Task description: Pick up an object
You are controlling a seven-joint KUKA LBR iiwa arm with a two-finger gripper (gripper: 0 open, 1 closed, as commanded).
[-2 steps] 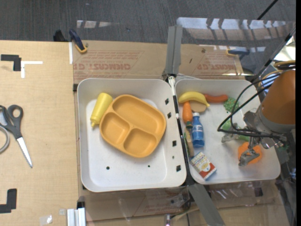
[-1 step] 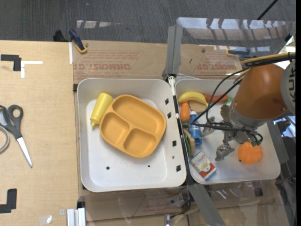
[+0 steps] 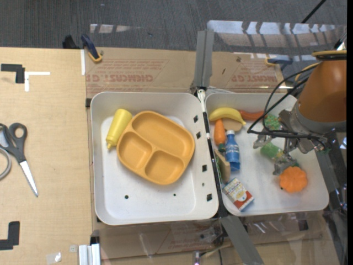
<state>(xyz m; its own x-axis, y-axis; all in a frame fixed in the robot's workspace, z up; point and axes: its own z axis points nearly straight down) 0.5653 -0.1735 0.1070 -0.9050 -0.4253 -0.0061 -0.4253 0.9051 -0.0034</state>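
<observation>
Your gripper (image 3: 284, 158) hangs in the right bin (image 3: 265, 200) over a green toy (image 3: 270, 149); its grip state is unclear. The toy looks light, irregular; take its middle.

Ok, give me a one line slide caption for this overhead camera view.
KUKA gripper reaches into the right bin beside an orange pumpkin toy; the left bin holds a yellow tray.

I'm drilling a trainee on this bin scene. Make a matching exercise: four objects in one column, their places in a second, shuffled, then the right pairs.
Objects:
1. yellow bottle
2. banana
3. orange fruit
4. scissors

Places:
A. near right corner of the right bin
B. bench, left of both bins
C. left bin, beside the divided plate
D. far left corner of the right bin

Pairs: 1-C, 2-D, 3-A, 4-B
</observation>
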